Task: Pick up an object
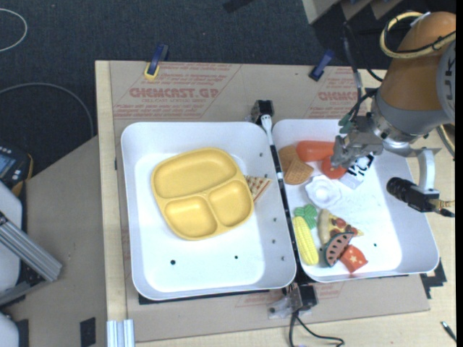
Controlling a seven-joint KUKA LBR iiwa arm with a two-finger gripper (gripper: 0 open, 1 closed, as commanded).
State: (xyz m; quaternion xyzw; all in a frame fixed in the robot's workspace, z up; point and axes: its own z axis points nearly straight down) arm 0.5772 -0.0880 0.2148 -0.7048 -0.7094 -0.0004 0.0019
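My gripper [346, 155] hangs low over the far part of the right bin [405, 255]. It sits right at a red-orange toy food piece [314, 150] and a small red piece [332, 170] just below it; whether it touches either is unclear. A tan waffle-like piece [296, 171] lies to the left of these. A white lumpy item [323, 191] rests in the middle of the bin. Nearer the front lie a green item [307, 213], a yellow corn cob [305, 239], a dark slice [338, 243] and a red wedge [353, 259].
The left bin [145, 266] holds a yellow divided plate [202, 192], with a small waffle wedge [257, 186] at its right side. A black cylinder [410, 193] juts over the right bin's right side. The grey and orange arm [419, 63] rises above the bin's far right corner.
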